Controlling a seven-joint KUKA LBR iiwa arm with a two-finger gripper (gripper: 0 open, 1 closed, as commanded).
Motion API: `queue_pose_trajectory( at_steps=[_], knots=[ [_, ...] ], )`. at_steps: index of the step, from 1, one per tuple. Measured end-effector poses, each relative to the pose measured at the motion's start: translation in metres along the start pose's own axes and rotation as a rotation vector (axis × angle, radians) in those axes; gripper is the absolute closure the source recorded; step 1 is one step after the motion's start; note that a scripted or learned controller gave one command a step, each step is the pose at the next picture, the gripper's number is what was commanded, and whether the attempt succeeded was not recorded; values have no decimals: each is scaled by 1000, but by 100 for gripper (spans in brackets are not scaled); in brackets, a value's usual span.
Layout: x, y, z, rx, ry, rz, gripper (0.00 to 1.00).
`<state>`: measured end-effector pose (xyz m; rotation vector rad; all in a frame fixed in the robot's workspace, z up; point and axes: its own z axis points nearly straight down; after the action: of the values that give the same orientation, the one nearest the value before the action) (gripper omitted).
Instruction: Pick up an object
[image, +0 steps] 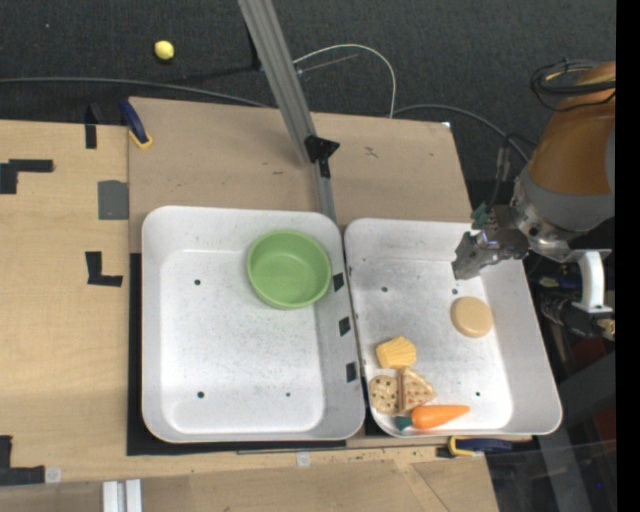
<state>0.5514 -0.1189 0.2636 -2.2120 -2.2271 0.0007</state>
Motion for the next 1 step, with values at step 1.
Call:
queue_pose_trajectory(
  at_steps=[1],
  knots=[
    [46, 10, -1, -1, 0, 1, 100]
  ],
)
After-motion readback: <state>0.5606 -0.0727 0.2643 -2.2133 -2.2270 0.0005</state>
